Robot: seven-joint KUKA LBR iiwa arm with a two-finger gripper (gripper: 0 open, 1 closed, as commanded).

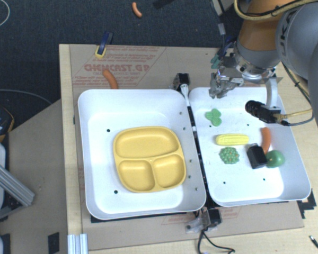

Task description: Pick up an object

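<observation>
The gripper (220, 90) is seen hanging over the far left corner of the right bin (244, 187), just inside the rim. The grey arm with its orange band (265, 15) rises behind it towards the far right. How wide the gripper stands cannot be told from this angle.

All the loose toys are found in that right bin. A green leafy toy (214, 117) is spotted closest to the gripper, on its near side, close by yet apart from it. A yellow toy corn cob (232, 139) is laid crosswise around the middle of the bin. A green bumpy ball (229, 155) is tucked just beside the cob on its near side. Towards the right edge, a black block (256, 156) is pressed against a smooth green round fruit (276, 159). An orange carrot-like stick (265, 137) is stretched away from the block towards the far edge, its near end meeting the block.

The left bin (95, 120) is taken up by a yellow three-compartment tray (148, 159), set flat in its middle and well clear of the rims.

Out on the bench (74, 194), an orange sausage-shaped piece (111, 79) is seen just beyond the far edge of the left bin, near its far left corner. A blue-and-yellow clamp (102, 45) is fixed at the bench's far edge. A black clip (181, 81) is seated at the far end of the seam between the two bins. A second small orange piece (137, 9) is lying on the dark floor beyond the bench.
</observation>
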